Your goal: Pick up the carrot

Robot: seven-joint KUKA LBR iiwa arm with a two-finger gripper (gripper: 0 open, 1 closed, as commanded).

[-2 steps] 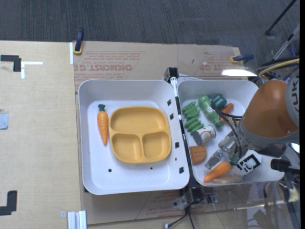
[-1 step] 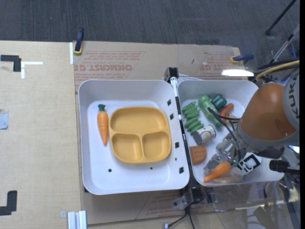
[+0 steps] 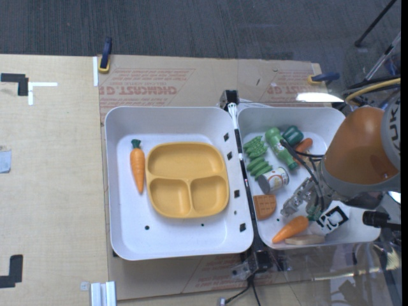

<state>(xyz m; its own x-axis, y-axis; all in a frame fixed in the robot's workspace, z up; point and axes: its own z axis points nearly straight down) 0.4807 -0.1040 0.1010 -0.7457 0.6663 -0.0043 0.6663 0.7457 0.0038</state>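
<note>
Cut off by the right edge: the grey arm with its orange band (image 3: 366,146), covering the right part of the shallow white right-hand bin (image 3: 268,115). Hidden in a tangle of cables and metal: the two-finger gripper (image 3: 305,199), fingers too indistinct to read. Partly covered by that gripper: the top of 1 orange carrot (image 3: 288,229) near the bin's front wall. Half concealed behind dark cables: a small orange-red piece (image 3: 304,144). Too small to read: the label on the little white can (image 3: 273,180).
</note>
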